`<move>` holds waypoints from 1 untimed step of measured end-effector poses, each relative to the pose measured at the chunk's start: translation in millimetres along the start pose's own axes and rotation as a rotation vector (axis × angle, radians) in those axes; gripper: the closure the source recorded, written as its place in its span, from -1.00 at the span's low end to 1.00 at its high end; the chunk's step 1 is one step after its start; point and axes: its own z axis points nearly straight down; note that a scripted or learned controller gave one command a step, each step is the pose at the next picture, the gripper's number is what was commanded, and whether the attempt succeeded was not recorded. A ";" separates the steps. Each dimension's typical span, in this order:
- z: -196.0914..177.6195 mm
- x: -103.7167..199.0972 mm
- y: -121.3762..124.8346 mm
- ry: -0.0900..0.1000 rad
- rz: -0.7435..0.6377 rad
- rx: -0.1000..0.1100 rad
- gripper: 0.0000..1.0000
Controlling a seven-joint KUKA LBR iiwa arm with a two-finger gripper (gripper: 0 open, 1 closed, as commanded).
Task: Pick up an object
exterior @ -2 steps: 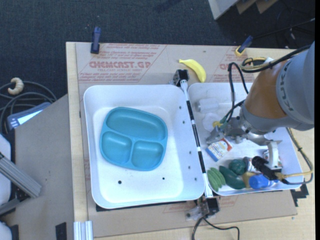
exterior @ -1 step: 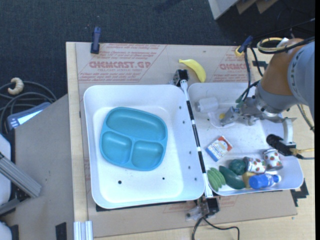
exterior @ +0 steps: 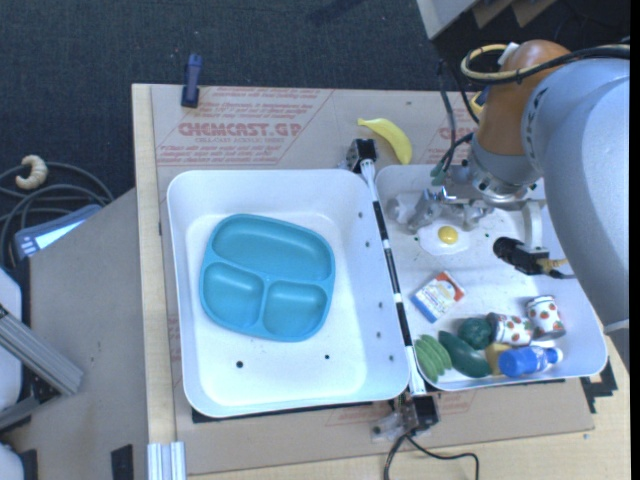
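Note:
My gripper [exterior: 425, 208] hangs low over the far left part of the right bin [exterior: 590, 353], just behind and left of a toy fried egg [exterior: 447, 236]. Nothing shows in its grasp. Closer to the front lies a small white, orange and blue box [exterior: 438, 295]. Along the front wall sit a light green vegetable [exterior: 432, 357], a dark green item [exterior: 468, 352], a blue bottle [exterior: 522, 362] and two white cups with red spots [exterior: 545, 314].
The left bin [exterior: 185, 203] holds a blue divided plate [exterior: 267, 276]. A yellow banana [exterior: 388, 137] lies on the cardboard behind the bins, near the divider clip [exterior: 362, 153]. A blue clamp [exterior: 191, 78] sits at the board's far edge.

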 end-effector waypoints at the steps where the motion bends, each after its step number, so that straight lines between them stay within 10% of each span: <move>1: -0.5 4.4 -79.3 0.006 0.003 -0.048 -1.00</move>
